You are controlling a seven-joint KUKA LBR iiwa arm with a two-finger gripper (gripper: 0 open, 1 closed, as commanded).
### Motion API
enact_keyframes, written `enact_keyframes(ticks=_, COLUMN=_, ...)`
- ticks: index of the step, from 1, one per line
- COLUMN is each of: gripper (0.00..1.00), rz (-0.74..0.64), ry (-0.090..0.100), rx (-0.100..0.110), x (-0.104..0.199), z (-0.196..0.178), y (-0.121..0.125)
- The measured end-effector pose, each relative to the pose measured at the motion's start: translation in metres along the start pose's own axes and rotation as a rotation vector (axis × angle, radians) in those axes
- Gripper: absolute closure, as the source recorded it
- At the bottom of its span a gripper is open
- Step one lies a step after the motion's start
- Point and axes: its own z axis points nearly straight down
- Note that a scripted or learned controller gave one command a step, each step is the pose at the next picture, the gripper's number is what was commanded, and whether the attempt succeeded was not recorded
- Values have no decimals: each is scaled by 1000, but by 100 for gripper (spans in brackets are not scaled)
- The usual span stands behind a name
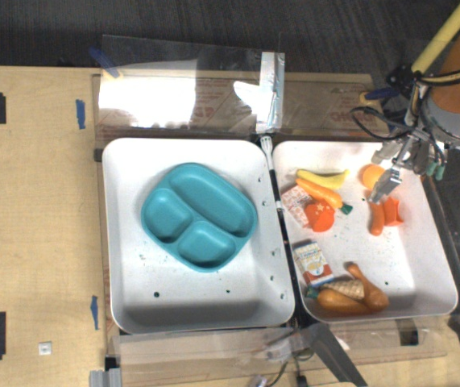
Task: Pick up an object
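Orange carrot (320, 187) lies lengthwise, tip lower-right; end effector (387, 181) (finger state indiscernible) hovers well apart.

Open floor right of the orange pepper (384, 214), toward the right bin (439, 252) wall; crowded left by carrot (320, 189), tomato (321, 217).

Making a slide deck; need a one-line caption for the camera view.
Gripper hovers over toy food in the right bin; a teal plate fills the left bin.

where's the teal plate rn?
The teal divided plate lies in the left bin, about centred, apart from the toy food in the right bin.
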Motion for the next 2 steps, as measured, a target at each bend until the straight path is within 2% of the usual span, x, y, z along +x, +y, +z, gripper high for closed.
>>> enact_keyframes(ticks=1, gripper=0, rz=11, ry=-3, rx=-1, x=-7, z=78, y=-33)
enact_keyframes(ticks=2, gripper=0, rz=73, ry=0, rx=0, x=20, z=98, y=-34)
